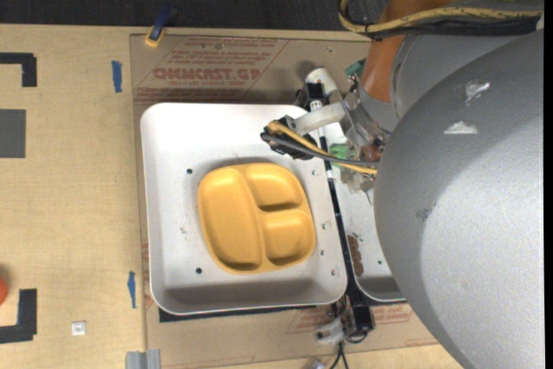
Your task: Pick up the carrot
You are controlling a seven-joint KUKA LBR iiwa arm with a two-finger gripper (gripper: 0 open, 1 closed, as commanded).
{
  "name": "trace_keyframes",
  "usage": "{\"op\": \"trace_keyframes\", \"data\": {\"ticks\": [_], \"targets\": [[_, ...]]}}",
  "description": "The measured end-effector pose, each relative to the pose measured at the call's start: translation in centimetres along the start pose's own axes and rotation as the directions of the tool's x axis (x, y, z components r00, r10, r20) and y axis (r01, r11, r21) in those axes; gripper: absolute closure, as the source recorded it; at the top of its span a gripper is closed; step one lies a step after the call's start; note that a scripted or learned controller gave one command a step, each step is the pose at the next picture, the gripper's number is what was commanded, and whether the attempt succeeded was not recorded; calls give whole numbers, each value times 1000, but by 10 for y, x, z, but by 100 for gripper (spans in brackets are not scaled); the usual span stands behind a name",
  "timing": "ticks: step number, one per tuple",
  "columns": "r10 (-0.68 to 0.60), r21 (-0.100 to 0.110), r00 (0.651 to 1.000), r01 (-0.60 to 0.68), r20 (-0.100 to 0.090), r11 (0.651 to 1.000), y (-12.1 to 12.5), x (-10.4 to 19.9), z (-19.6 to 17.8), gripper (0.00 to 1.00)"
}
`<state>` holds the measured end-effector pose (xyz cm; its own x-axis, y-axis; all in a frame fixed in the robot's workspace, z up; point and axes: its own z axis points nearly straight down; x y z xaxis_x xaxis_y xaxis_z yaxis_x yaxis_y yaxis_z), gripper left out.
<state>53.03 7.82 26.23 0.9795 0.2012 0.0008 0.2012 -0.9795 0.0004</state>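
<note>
My gripper [350, 153] hangs below the orange-banded wrist, over the near-left corner of the right bin [367, 276]. It sits just right of the divider between the two bins. The grey arm [467, 186] reaches in from the right and covers nearly all of the right bin, hiding whatever lies in it. A narrow strip of that bin's left side is all that shows.
The left bin [164, 186] holds a yellow divided plate [257, 216] in its middle. A blue and yellow clip [159, 26] lies on the bench behind the bins. A small red-orange thing [3, 291] peeks in at the far left edge.
</note>
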Motion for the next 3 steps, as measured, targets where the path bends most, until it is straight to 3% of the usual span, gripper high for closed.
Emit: {"op": "trace_keyframes", "data": {"ticks": [1,2,3], "targets": [[-9,2,1000,9,3,1000,-33,-9,26,100],[1,0,1000,-1,0,1000,-38,-41,-13,100],[1,3,1000,-1,4,1000,-30,-46,7,100]]}}
